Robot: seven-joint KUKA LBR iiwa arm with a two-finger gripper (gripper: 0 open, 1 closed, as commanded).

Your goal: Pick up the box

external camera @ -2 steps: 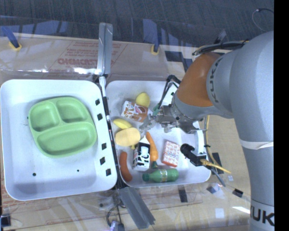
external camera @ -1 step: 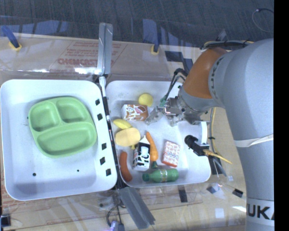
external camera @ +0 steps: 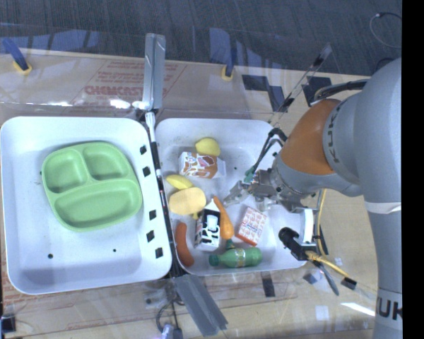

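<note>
Jaws: cannot tell whether parted or closed, the gripper (external camera: 246, 188) is a small metallic tangle at this slant, and nothing is visibly gripped. It sits low over the right bin (external camera: 254, 129), roughly mid-bin toward 3 o'clock, and the grey arm (external camera: 371, 147) with its orange band comes in from 3 o'clock. The box (external camera: 252, 226), red and white, lies flat on the bin floor at about 5 o'clock from the gripper, just beside it; contact cannot be judged. Within the bin the box is toward 4 o'clock. A carrot (external camera: 223, 222) lies just at 9 o'clock of the box, tilted, and a black-and-white carton (external camera: 208, 230) is against the carrot's 9 o'clock side. A green bottle (external camera: 235, 258) lies on its side at 6 o'clock of the box, near the bin's lower rim. A red sausage (external camera: 184, 244) is at 7 o'clock in the bin, by the left wall. A pale yellow lump (external camera: 187, 202) sits at 12 o'clock of the carton, and a small yellow piece (external camera: 178, 182) touches its upper edge. A brown-and-white packet (external camera: 199, 165) is at 11 o'clock in the bin, with a lemon (external camera: 207, 147) touching it at 12 o'clock. The left bin (external camera: 14, 260) holds a green divided plate (external camera: 92, 184), set toward its 12 o'clock half.
</note>
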